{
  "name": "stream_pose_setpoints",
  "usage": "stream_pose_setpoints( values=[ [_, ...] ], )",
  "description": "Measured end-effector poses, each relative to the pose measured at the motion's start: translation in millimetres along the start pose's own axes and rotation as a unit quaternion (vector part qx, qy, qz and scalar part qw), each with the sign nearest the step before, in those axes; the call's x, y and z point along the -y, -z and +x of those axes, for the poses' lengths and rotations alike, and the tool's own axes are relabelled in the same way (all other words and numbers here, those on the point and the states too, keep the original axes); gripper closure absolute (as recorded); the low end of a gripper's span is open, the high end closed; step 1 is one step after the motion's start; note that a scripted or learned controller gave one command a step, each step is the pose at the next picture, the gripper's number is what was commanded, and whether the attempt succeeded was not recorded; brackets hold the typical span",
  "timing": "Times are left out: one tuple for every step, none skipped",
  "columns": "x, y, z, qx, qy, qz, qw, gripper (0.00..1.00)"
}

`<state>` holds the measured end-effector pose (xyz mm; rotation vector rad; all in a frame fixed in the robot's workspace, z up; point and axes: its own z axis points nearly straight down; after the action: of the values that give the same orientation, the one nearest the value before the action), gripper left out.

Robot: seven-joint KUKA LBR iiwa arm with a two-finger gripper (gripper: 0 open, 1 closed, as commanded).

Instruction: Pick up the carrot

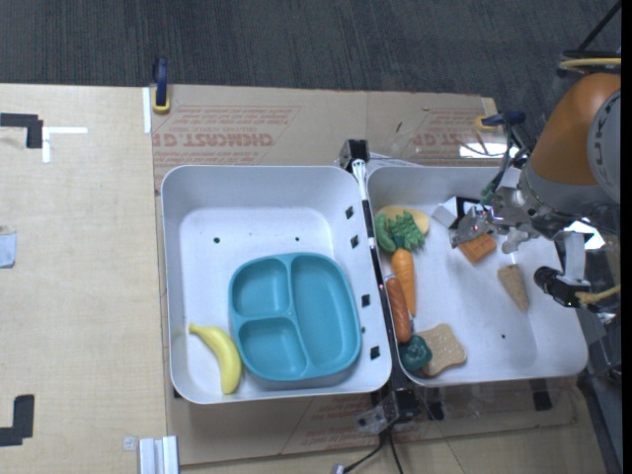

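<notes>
Looking down at a slant, the camera showed two shallow white bins side by side, with the right bin (553,358) taken here as the landmark. The left bin (197,205), touching the landmark's left wall, held a teal three-compartment tray (296,314) and a banana (222,354) just beside the tray's lower left corner. The grey arm (583,136) with its orange band reached over the landmark's upper right corner. The gripper (484,227) hung over the upper middle of the landmark, above a small orange block (478,250); whether its fingers were open or closed could not be told. The carrot (403,276) lay along the landmark's left wall, leafy green top (398,230) pointing to the far rim. A toast slice (444,347) and a dark green piece (416,355) sat by the landmark's lower left corner; a tan wedge (513,286) lay right of centre.
</notes>
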<state>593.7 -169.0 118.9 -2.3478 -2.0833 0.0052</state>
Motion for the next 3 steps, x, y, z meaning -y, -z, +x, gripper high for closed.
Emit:
stream_pose_setpoints(
  values=[
    [-10.1, -17.4, 72.8, 0.003, 0.058, -0.01, 0.9983, 0.0],
    [7.3, -17.5, 72.0, 0.001, -0.038, -0.014, 0.9992, 0.0],
    [26.9, -17.8, 71.2, 0.002, -0.031, -0.014, 0.9994, 0.0]
  ],
)
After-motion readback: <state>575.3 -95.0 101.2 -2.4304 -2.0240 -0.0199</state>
